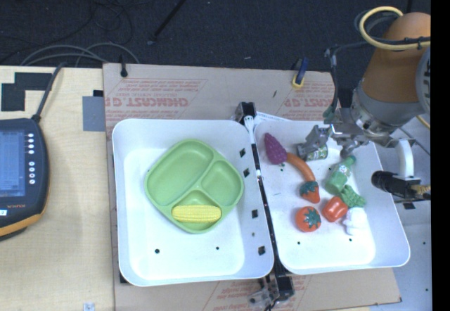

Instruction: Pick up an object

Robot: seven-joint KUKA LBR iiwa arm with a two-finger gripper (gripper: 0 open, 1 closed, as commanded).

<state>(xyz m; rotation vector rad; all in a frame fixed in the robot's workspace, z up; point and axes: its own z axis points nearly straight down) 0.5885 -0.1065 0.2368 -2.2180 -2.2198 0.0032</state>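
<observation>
A toy carrot [302, 165] lies in the right bin [394, 250], long axis slanting from upper left to lower right. The end effector [318, 144] hangs just above and right of the carrot's upper end; whether it is apart or together cannot be told. A purple eggplant [275, 149] sits left of the carrot, a tomato [307, 219] below it.
</observation>
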